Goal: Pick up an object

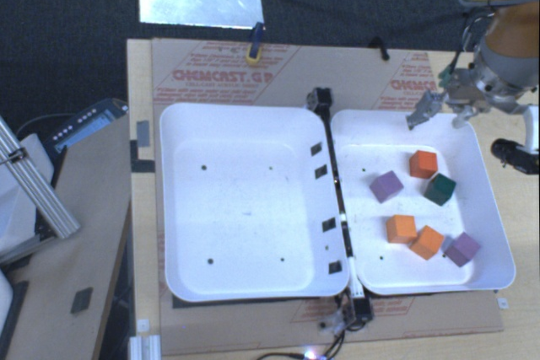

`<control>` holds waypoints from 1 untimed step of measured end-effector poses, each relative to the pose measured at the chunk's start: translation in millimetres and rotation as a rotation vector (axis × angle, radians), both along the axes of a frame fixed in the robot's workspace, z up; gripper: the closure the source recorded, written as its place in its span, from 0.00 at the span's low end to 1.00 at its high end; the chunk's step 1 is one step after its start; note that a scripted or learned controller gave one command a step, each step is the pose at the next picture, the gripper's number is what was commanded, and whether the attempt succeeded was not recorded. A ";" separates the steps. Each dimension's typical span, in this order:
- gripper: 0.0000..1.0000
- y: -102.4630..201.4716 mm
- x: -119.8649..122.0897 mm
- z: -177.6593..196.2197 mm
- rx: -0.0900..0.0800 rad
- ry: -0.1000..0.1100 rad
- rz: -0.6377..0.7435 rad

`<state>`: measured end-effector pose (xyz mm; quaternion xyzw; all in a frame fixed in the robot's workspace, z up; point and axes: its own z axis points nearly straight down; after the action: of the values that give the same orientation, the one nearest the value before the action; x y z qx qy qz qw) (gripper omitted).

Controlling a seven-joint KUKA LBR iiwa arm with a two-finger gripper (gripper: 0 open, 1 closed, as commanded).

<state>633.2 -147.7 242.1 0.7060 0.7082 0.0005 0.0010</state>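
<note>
Above right bin's [485, 206] far rim: tool [439, 108] spread wide, holding nothing | orange cube [423, 163] just below it, nearest | step: descend

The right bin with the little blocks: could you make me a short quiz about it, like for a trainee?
1. True or false: the green block lies in the left bin.
2. How many orange blocks are in the right bin?
3. Where are the gripper jaws? A) over the right bin's far edge, holding nothing B) gripping a purple block C) over the left bin

Key: 1 false. 2 three. 3 A.
</note>
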 end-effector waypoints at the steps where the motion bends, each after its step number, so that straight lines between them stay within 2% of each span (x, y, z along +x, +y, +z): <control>1: 0.00 -51.4 -45.2 -86.3 0.001 0.009 -0.007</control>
<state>587.9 -199.1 155.8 0.7086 0.7056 -0.0023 -0.0023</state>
